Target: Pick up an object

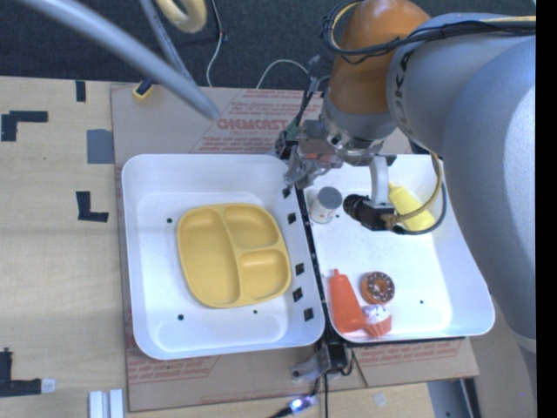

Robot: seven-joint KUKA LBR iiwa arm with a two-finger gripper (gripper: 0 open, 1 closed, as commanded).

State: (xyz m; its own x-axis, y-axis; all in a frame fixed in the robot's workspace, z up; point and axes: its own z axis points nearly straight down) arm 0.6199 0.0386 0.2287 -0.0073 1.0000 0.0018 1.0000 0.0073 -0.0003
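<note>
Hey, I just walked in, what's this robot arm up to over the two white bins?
The grey arm reaches in from the right and hangs over the back of the right bin. Its tool sits low near the divider between the bins. In that bin lie an orange carrot-like toy, a sprinkled donut and a yellow object partly under the arm. The left bin holds a yellow divided plate. Nothing looks lifted yet.

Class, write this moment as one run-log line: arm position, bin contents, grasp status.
arm: end effector above bins' divider, far end | left bin: yellow divided plate | right bin: orange carrot toy, donut | grasp: unconfirmed
</note>
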